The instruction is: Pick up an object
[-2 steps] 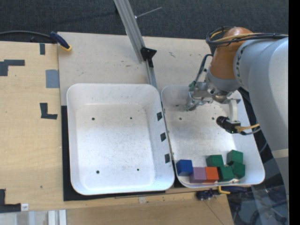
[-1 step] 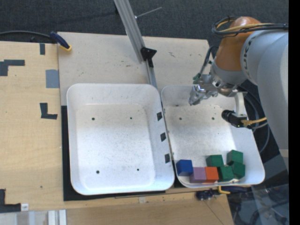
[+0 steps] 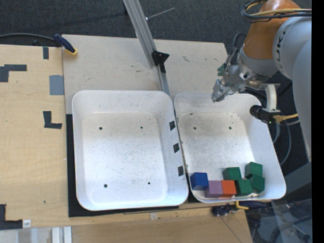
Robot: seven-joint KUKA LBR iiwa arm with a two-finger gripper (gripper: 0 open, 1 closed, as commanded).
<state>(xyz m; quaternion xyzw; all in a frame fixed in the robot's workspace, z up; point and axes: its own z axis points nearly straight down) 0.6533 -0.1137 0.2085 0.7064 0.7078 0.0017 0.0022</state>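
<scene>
A cluster of small blocks sits in the near corner of the right bin, packed against its front wall. From left to right there is a blue block, a purple block, an orange block, and a group of green blocks piled around and behind them, some touching one another. The gripper hangs over the far rim of the same bin, well apart from the blocks, with nothing seen between its fingers; from here I cannot tell whether they are apart or together. The grey arm with its orange band reaches in from the right. The left bin lies just beside the right one. A slanted metal rail crosses the bench behind the bins.
</scene>
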